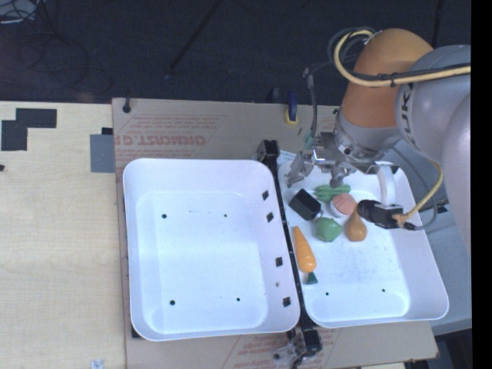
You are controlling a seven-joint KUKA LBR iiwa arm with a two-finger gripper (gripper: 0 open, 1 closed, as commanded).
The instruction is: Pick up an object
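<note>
The two-finger metal gripper (336, 177) hangs over the far end of the right white bin (419, 283); whether it is apart or together cannot be told. Just below it lie a pink-and-white round toy (344, 204), a green leafy piece (329, 228), a black block (305, 204), a tan pear-shaped toy (355, 227) and, nearer, an orange plastic carrot (304, 250).

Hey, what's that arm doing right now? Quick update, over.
Claw hovering over right bin, far end. Nothing seen held. Toys clustered beneath: black block, green piece, carrot. Left bin alongside.
</note>
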